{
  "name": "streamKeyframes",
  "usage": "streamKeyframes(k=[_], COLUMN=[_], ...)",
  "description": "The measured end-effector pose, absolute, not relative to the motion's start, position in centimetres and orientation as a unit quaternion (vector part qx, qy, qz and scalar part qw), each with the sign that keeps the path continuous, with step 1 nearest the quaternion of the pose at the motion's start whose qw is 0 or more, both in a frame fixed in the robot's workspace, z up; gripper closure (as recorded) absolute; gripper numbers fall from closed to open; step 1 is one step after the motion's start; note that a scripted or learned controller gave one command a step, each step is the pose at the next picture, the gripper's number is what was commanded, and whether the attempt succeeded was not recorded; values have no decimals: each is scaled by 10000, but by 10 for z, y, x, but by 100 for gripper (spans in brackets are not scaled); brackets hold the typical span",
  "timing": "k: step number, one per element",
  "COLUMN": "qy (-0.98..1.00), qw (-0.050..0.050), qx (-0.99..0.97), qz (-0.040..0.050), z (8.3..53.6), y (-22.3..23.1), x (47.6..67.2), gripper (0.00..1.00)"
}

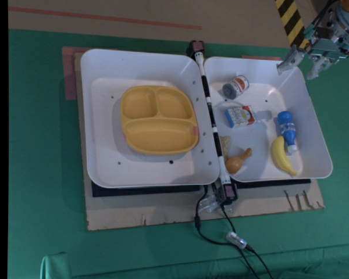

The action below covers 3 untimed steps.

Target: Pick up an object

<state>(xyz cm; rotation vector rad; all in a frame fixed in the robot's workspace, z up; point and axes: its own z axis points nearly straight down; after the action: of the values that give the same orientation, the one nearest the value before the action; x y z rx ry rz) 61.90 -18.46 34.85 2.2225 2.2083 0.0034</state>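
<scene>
My gripper (301, 64) hangs open above the far right corner of the right bin (312, 106), with nothing between its fingers. Inside that bin lie a small can (235, 86) on its side, a blue and white carton (240, 116), a blue bottle (287, 130), a yellow banana (282, 156) and a toy chicken drumstick (238, 161). The bottle and the banana lie nearest the gripper, below it in the view.
The left bin (102, 68) holds a yellow divided plate (157, 120). A black and white bar (210, 112) runs between the bins. Cables (227, 231) trail off the bench's front. A yellow-black hazard stripe (288, 7) marks the floor beyond.
</scene>
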Motion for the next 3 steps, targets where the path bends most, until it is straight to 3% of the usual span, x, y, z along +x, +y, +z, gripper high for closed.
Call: streamKeyframes(k=[1,2,3], qy=[7046,7043,7044], qw=[43,130,148], qx=[7096,7098,7096], qz=[0,39,45], z=[202,188,188], y=[-189,-191,-191], x=[606,515,472], gripper=[0,0,0])
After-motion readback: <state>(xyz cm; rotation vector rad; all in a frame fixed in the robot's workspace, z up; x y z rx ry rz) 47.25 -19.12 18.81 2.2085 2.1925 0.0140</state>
